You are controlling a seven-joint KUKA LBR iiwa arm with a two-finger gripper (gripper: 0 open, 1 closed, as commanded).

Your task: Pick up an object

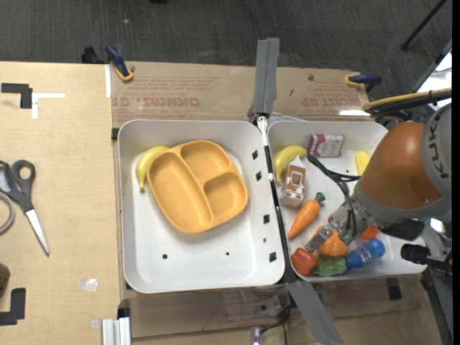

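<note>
Orange plastic carrot (305, 217) lies mid-way in the right shallow white bin (327, 126), while the tool (333, 230) dips low toward the toy cluster by that bin's near edge, presumably seeking a pick, its grip state indiscernible.

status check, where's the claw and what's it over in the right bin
Claw low in right bin, over the toy pile. Nearest: orange piece, carrot, red piece. Nothing seen between fingers. Toys packed tight around target.

toy carrot (305, 217) tilted in right bin (392, 268)
</note>
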